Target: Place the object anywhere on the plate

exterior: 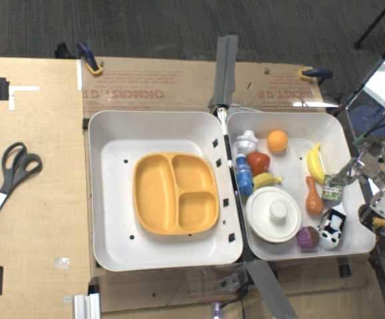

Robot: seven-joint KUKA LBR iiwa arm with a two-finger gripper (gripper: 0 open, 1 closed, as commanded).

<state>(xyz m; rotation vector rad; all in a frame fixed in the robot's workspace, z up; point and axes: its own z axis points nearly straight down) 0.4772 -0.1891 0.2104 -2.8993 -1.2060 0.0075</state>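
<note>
Yellow-orange plastic, smooth and matte, forms the plate: a rounded square with three compartments, one long at 9 o'clock and two smaller at 3 o'clock. It lies flat in the middle of the left bin, a shallow white tray with rounded corners, and bare white floor runs around the plate on all sides.

The right bin touches the left one along a common edge and is crowded. It holds an orange ball, a red fruit, a blue bottle, a small banana, a bigger banana, a white lidded bowl, a brown gourd-shaped piece, a purple piece and a black-and-white cow toy.

The gripper is at the 3 o'clock side of this bin, just above a small green-labelled object. Whether its fingers are spread or pressed together, I cannot tell.

The worktop is pale wood, with black-handled scissors at 9 o'clock. Brown cardboard lies under the bins, held by blue clamps. The floor behind is dark grey carpet.
</note>
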